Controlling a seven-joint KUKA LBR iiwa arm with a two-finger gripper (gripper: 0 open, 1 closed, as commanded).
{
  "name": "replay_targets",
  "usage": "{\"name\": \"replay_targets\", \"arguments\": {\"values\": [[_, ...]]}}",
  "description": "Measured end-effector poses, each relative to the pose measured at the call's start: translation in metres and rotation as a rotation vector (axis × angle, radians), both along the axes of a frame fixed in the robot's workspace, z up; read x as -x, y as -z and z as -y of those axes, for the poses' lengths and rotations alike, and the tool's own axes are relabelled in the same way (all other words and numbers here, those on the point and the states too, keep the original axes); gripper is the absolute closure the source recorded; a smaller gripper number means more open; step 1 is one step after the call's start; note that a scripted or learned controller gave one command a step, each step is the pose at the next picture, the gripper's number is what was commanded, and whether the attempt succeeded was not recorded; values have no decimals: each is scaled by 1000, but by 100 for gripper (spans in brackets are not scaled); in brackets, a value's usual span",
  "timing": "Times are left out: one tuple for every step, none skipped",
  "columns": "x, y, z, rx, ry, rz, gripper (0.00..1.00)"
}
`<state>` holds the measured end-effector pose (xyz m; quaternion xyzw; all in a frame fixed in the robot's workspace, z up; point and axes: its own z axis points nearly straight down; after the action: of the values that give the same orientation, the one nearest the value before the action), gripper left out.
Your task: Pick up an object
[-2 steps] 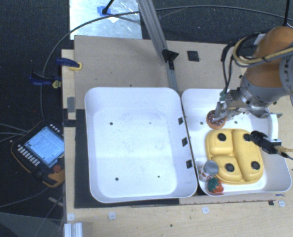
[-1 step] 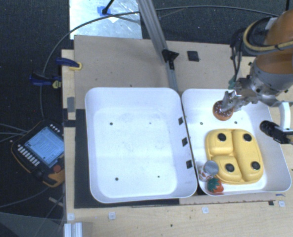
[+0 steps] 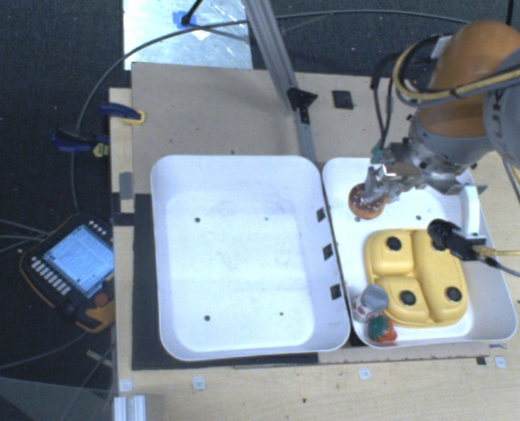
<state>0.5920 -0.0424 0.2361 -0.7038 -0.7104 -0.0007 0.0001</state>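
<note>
Two bins on worktop point(image 3: 216, 112). End effector point(image 3: 376, 185) over right bin point(image 3: 496, 310), touching brown disc point(image 3: 366, 203); grip state unclear. Yellow tray point(image 3: 416, 275) near, small toys point(image 3: 375, 314) at front corner.

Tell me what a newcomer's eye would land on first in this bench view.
First the big yellow plastic block with round black-dotted bumps, filling the near part of the right white bin. Next the grey arm with its orange band, its gripper low over a small brown round object at that bin's far-left end. The left white bin looks bare beside it.
</note>
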Motion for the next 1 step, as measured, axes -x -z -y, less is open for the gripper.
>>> {"name": "replay_targets", "arguments": {"values": [[5,0,-58,-1,-1,0,100]]}}
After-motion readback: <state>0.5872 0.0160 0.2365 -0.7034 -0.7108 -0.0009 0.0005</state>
